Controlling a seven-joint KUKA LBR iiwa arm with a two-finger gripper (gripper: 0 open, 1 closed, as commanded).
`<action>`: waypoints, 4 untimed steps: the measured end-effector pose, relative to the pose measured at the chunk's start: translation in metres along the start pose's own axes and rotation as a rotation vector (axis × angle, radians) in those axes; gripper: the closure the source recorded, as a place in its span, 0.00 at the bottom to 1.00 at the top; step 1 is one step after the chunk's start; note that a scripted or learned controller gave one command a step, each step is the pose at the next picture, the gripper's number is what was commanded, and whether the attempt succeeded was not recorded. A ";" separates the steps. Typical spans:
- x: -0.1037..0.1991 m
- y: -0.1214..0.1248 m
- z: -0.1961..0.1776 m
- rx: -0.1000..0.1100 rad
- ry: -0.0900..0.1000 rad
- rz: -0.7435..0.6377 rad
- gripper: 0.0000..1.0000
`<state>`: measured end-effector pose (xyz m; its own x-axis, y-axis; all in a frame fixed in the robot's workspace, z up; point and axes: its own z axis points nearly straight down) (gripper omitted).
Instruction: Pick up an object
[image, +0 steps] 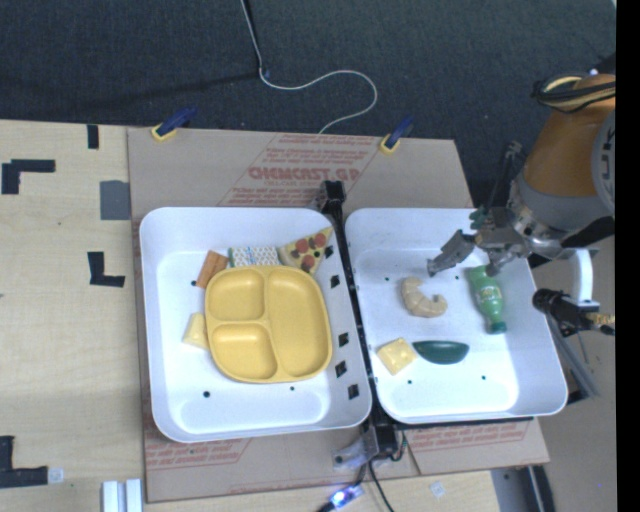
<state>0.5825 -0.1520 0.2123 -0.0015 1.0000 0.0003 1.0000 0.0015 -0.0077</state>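
Note:
My gripper (465, 254) hangs over the upper part of the right bin (520, 400) with its fingers spread open and nothing between them. A green bottle (489, 297) lies just below and right of the fingertips. A beige croissant-shaped piece (423, 298) lies below and left of them. Lower in the same bin sit a dark green leaf-shaped piece (441, 351) and a yellow cheese wedge (395, 355).
The left bin (170, 400) holds a yellow divided plate (268, 323), with an orange strip (211, 268), a pizza slice (309, 248), a checkered piece (253, 257) and a pale yellow wedge (195, 330) around it. A black divider (346, 300) runs between the bins.

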 end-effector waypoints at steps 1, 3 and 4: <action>-0.002 -0.003 0.065 0.000 0.000 0.000 0.00; 0.001 0.000 0.129 -0.005 -0.002 -0.001 0.00; 0.002 0.000 0.118 -0.006 -0.001 -0.002 1.00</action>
<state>0.5817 -0.1505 0.0947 -0.0035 1.0000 -0.0008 1.0000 0.0035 -0.0013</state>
